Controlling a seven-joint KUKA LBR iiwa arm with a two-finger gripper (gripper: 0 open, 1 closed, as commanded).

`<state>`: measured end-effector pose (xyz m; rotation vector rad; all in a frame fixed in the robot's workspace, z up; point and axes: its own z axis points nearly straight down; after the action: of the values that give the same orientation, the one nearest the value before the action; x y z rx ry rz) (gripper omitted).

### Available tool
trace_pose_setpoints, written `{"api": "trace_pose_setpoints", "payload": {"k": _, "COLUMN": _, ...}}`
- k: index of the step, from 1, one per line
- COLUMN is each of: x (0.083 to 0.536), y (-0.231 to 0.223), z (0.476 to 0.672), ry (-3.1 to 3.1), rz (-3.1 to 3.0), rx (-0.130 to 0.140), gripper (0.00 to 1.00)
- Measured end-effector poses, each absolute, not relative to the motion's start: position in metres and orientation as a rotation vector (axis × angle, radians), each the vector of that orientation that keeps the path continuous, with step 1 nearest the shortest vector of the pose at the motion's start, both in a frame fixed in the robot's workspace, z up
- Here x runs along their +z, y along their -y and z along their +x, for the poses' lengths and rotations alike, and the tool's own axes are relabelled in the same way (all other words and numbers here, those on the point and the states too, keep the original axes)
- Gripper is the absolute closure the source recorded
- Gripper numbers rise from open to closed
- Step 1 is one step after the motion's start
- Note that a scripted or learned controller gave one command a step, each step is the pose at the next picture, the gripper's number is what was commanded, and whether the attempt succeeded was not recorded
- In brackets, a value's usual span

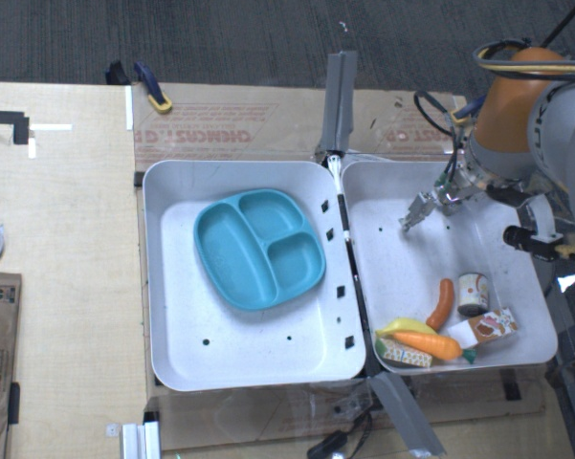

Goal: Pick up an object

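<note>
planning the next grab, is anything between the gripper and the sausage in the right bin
Nothing visible. The gripper hangs over bare floor of the right bin, and the sausage lies nearer the camera, with open white floor between them.

We see open white floor across the middle and far part of the right bin (517, 352), where the gripper (413, 216) hangs. Its near corner is crowded: a sausage (442, 303), a small can (472, 294), a carrot (428, 343), a banana (398, 328) and a small carton (488, 327) lie close together, some touching. In the left bin (163, 285) a blue divided plate (259, 248) takes the centre, leaving a bare strip around it. The raised divider (342, 247) between the bins blocks a low sideways crossing.
</note>
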<state>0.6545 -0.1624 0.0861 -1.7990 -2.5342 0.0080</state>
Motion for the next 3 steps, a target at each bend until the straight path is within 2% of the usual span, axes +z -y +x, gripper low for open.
{"api": "trace_pose_setpoints", "payload": {"k": 1, "x": 0.088, "y": 0.170, "z": 0.521, "ry": 2.664, "rz": -1.654, "rx": 0.002, "gripper": 0.00}}
{"api": "trace_pose_setpoints", "payload": {"k": 2, "x": 0.093, "y": 0.171, "z": 0.521, "ry": 2.659, "rz": -1.658, "rx": 0.002, "gripper": 1.00}}
{"api": "trace_pose_setpoints", "payload": {"k": 3, "x": 0.235, "y": 0.151, "z": 0.496, "ry": 2.669, "rz": -1.660, "rx": 0.000, "gripper": 1.00}}
